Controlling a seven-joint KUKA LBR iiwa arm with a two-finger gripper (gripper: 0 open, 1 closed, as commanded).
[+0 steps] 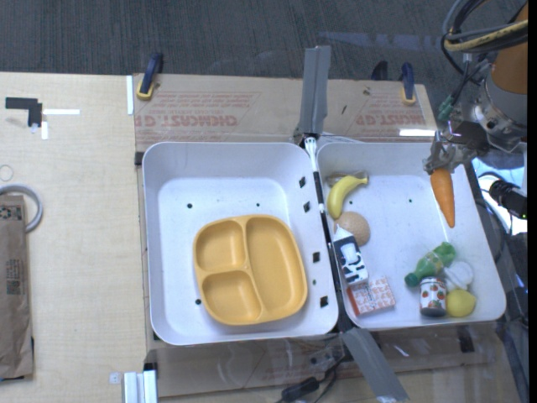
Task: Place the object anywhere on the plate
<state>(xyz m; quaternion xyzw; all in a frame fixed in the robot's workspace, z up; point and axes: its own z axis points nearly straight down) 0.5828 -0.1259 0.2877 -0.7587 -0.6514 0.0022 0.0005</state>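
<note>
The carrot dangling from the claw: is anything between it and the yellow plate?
Yes. The carrot, pinched at its top in the gripper, hangs over the right bin; the raised divider walls between the bins and a banana lie toward the plate.

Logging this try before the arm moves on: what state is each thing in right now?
hand: shut on the carrot's top, above the right bin
carrot: hanging point down from the hand
yellow plate: flat in the left bin, nothing on it
banana: lying in the right bin
green bottle: on its side
small can: upright
</note>
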